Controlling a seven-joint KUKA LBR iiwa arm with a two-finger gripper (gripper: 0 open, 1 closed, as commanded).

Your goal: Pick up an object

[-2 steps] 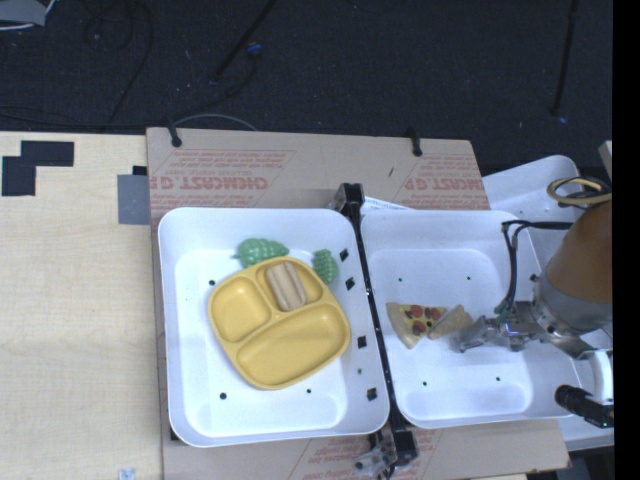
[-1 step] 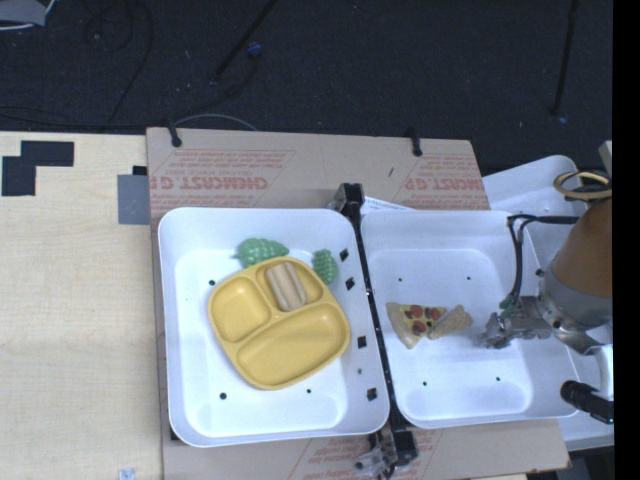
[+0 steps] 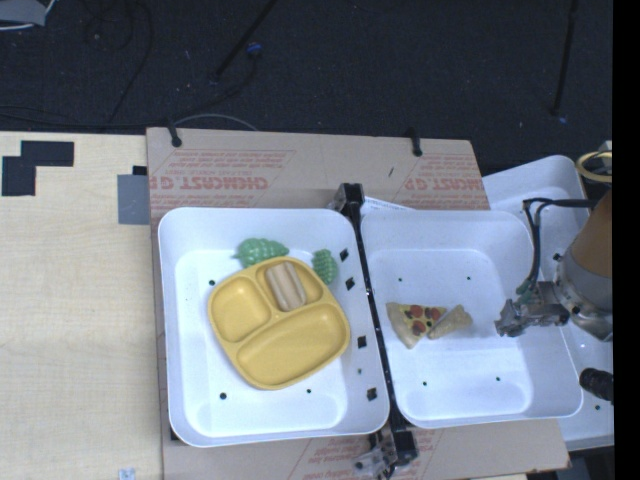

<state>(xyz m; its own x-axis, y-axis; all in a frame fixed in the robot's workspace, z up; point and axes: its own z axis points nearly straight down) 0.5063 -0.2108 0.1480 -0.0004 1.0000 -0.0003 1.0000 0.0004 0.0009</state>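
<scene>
White plastic bins, two, side by side on the surface. Jaws (image 3: 512, 323) sit low over the right bin (image 3: 470, 388) near its right wall; whether they are open or shut cannot be told. Pizza slice (image 3: 428, 321), toy, lies on that bin's floor just left of the jaws, apart from them. Farther left, in the left bin (image 3: 200, 408): yellow divided plate (image 3: 278, 325) carrying a hot dog (image 3: 288, 285); green leafy pieces (image 3: 262, 251) touch its far rim.

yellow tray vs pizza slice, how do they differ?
The tray is plain yellow, rounded and split into compartments; the pizza slice is a tan wedge with red toppings. The tray is far larger. The tray lies in the left bin, the slice in the right bin. Both lie flat.
</scene>
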